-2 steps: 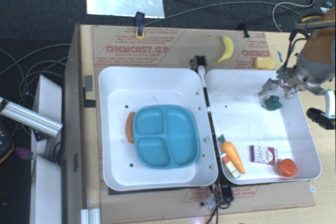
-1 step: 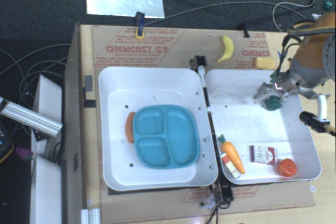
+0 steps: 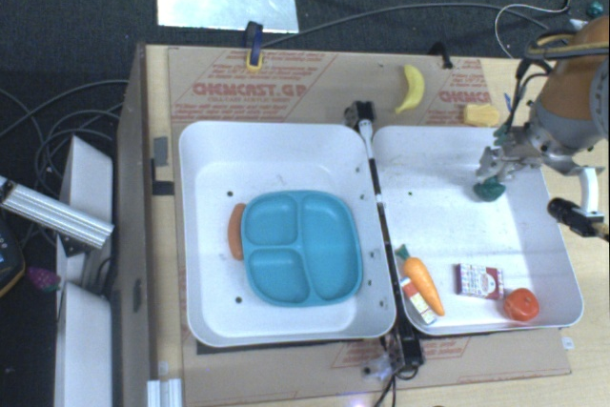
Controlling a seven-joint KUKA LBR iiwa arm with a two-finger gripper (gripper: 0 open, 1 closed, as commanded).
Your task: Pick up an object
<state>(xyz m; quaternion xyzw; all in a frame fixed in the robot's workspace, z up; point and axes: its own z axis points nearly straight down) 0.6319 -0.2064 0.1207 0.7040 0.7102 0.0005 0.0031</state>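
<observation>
Because the task is to pick up one thing, the arm reaches in from the right and hangs its gripper low over the far side of the right bin. A small green thing lies on the white floor there, right at the tip of the gripper. They look like they touch, or almost touch. That is likely the thing it wants. The gripper is small and a bit blurry here, so I cannot tell if it is spread, pressed together, or pinching the green thing. I would not say it holds it.

The green thing sits alone, well apart from the other toys, so it is an easy one to go for. The carrot leans against the near left corner of the same bin, which makes it harder to get around. A little red and white box and a round red thing lie near the front edge.

The left bin holds a blue plate with an orange sausage shape just beside it. A banana and a yellow block lie on the bench behind the bins, outside them.

If the green thing is not in the grip, it could slide away when the gripper lifts.
</observation>
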